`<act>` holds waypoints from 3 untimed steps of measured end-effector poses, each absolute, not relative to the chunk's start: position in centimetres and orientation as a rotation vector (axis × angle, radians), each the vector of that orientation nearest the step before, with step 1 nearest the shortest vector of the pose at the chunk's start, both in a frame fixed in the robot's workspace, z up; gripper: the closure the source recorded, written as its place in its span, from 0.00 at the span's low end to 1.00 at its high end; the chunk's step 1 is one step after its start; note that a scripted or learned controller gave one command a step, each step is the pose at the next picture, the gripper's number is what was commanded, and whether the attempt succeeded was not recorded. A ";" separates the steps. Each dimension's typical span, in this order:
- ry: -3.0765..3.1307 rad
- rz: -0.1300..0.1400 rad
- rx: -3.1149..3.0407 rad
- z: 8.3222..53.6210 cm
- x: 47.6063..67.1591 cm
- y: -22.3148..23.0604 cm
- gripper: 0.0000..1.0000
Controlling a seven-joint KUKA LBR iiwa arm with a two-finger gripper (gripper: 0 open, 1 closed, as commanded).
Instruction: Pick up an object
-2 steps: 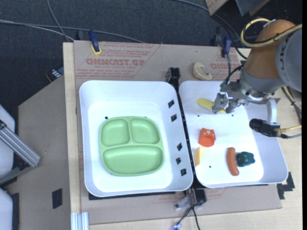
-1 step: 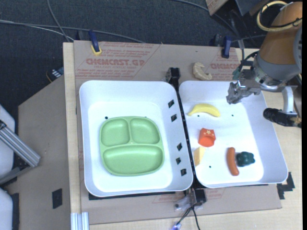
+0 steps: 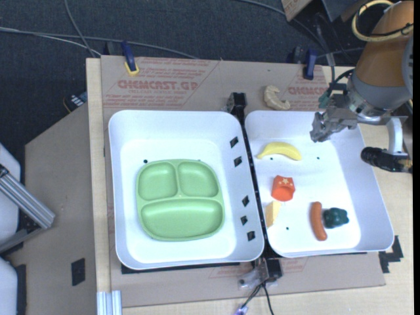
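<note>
Banana (image 3: 279, 151) is seen lying flat in the right bin (image 3: 367, 195), near its back wall, apart from the other items. It is judged a light, stiff plastic toy with a smooth, curved skin; a grip across the narrow middle is advised. An orange cup (image 3: 283, 188), sausage (image 3: 317, 220) and green piece (image 3: 336, 218) are noted nearer the front. Hand (image 3: 319, 134) is seen just right of the banana, above the back rim; its state cannot be told. A green plate (image 3: 179, 199) is recorded in the left bin (image 3: 125, 176).
</note>
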State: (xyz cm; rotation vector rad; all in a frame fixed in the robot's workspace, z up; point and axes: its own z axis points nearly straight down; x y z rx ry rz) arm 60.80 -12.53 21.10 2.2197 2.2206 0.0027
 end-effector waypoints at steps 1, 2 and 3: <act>2.230 0.000 2.219 20.4 60.4 -7.4 1.00; 2.231 0.002 2.217 21.6 59.9 -2.6 1.00; 2.232 0.000 2.217 21.1 59.9 3.6 1.00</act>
